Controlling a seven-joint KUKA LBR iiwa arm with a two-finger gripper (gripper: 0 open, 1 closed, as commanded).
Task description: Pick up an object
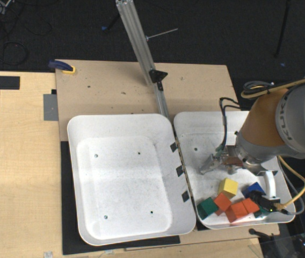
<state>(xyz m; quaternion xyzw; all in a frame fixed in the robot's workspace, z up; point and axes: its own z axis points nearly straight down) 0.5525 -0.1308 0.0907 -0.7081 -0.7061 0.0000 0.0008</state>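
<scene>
Looks like we're at the approach step, nothing picked yet. The claw (211,164) hangs low over the right bin (195,128), over bare floor in its middle, and I see nothing between its fingers. Whether they're spread or closed I honestly can't tell at this resolution.

The blocks are all heaped in the near corner of that bin: a yellow cube (229,187) closest to the claw, then a red block (222,202), green block (207,207), orange block (240,209) and blue block (255,189). They sit near the claw but apart from it, toward the camera. The left bin (77,138) isn't involved.

My guess: next it needs to shift toward that pile, line up over the yellow cube, and drop down around it.
</scene>
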